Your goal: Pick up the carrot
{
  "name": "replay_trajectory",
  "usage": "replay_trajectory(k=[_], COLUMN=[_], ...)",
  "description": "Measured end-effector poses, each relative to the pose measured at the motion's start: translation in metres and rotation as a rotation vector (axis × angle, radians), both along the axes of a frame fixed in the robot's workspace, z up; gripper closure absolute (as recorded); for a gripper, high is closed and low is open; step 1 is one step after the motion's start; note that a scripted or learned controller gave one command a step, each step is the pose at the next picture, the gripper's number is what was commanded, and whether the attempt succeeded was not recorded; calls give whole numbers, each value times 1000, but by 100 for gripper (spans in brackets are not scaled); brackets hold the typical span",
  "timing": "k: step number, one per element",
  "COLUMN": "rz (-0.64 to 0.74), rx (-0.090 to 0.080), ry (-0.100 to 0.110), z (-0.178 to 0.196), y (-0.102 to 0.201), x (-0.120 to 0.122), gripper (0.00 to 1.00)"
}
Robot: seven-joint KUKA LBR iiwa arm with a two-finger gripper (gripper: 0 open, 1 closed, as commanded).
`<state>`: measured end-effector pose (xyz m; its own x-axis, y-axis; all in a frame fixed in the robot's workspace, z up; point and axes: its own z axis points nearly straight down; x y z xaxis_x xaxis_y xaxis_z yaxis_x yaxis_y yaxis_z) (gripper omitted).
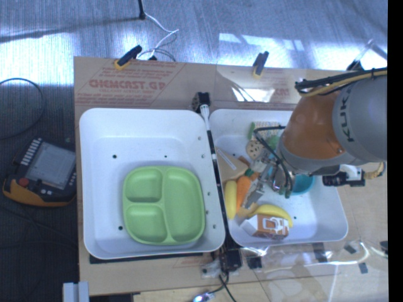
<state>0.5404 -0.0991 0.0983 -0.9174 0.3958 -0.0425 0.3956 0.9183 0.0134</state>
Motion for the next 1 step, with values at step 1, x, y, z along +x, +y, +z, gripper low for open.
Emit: replay_trajectory(k=[1], rz=[-309], rx=[13], ry=[19], z=[-3], y=[0], x=[22], gripper=[0])
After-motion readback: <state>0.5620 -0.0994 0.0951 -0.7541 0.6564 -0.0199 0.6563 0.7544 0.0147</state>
